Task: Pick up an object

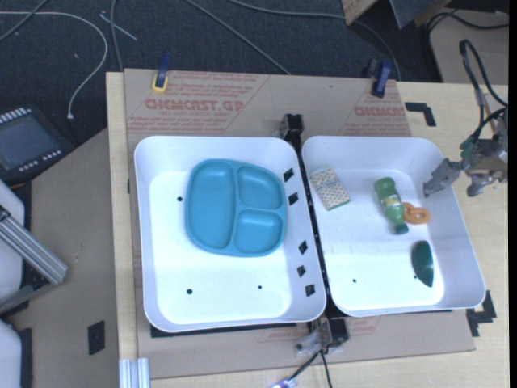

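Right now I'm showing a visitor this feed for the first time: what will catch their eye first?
The blue divided plate, lying flat in the left bin, stands out most. In the right bin lie a green bottle with an orange ring beside it, and a speckled sponge. The gripper hangs at that bin's right rim.

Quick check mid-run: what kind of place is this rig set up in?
Probably a robotics lab or test cell: two white bins, left and right, sit on a clamped board, loose cables trail over dark carpet, and the claw waits at the right bin's edge.

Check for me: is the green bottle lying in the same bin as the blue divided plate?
No, the green bottle lies in the right bin, the blue divided plate in the left bin.
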